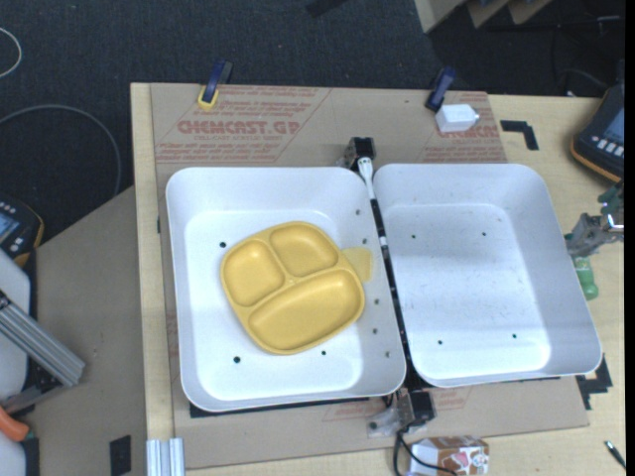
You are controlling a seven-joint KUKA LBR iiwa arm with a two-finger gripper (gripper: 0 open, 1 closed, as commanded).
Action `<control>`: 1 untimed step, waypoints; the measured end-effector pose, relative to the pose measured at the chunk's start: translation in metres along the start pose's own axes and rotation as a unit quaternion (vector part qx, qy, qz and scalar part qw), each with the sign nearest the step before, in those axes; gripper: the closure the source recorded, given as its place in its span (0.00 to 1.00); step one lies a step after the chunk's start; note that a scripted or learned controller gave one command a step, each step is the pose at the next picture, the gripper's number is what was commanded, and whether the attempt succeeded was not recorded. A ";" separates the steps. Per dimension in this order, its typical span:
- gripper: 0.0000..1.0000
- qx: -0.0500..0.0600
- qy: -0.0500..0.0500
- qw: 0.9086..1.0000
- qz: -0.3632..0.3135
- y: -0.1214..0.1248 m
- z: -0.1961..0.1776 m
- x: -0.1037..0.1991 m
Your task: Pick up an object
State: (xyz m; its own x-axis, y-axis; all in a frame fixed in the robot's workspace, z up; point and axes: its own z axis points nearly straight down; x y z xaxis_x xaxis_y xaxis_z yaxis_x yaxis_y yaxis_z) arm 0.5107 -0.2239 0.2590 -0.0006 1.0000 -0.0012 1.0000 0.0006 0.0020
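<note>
Whether the gripper (593, 236) is released or clenched cannot be told: it sits at the right margin, just outside the outer rim of the right bin (466, 266), small and partly cut off, with a green part below it. Nearest the camera, a tangle of connectors and wire (412, 419) lies at the front edge of the bench between the bins, probably out of harm's way. Beyond it, the one clear candidate, a yellow divided plate (291, 286), lies flat in the left bin (198, 206), well apart from the gripper, with the whole right bin and the dark seam (382, 256) between them. The main risk, as I judge it, is the plate itself: wide, shallow and smooth, it may offer only a thin rim, so a closing grip could slip off or skate it against the bin wall. A small yellow tab (358, 262) pokes out at its right edge and might be grabbed instead. Farther back, the blue clamps (213, 82) stand clear.
</note>
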 end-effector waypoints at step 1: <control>1.00 -0.001 0.000 1.000 -0.001 0.021 0.006 0.000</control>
State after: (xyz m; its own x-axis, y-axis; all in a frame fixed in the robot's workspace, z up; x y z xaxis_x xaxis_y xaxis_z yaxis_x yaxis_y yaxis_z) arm 0.5313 -0.2237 0.2534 -0.0021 1.0000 -0.0022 1.0000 0.0021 0.0032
